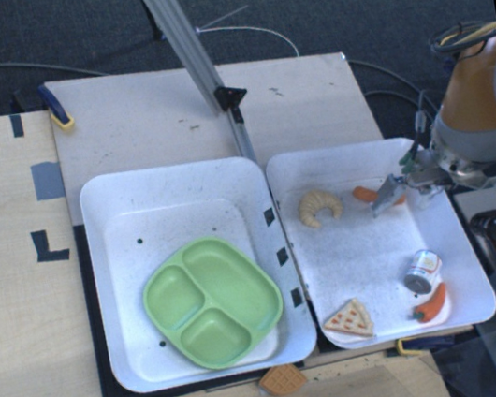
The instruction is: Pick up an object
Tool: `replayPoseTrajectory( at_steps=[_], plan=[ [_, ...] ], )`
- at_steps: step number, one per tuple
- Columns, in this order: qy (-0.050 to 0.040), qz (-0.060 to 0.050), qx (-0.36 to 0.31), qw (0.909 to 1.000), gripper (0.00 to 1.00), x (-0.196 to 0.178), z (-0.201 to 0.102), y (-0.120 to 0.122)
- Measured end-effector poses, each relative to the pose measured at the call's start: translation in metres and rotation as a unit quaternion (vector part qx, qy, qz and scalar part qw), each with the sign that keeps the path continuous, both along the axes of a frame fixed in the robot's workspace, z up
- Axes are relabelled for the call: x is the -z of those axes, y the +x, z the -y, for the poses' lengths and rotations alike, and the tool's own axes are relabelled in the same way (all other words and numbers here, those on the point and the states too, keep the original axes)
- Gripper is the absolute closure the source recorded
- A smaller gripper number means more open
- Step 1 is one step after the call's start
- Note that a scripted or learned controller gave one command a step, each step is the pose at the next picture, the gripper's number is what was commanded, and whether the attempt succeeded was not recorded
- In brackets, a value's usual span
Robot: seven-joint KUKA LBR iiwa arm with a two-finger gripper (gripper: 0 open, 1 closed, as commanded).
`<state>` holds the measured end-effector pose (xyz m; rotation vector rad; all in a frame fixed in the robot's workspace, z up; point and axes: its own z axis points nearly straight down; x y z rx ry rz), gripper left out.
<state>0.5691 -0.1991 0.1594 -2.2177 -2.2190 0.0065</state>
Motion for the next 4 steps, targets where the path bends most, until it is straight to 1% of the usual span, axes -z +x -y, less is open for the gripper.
replayPoseTrajectory(
  at_steps=[1, 2, 3, 4],
  plan=[
    [0.0002, 0.000, 0.000, 1.0000, 0.00, 0.044, 0.000, -0.003],
    [-0.0013, 0.004, 0.000, 1.0000, 0.00, 0.069, 0.000, -0.002],
    [-0.0011, 0.004, -0.001, 1.0000, 1.00, 0.059, -0.001, -0.002],
    [-0.0007, 0.005, -0.001, 1.0000, 1.00, 0.000, -0.010, 0.001]
  ],
)
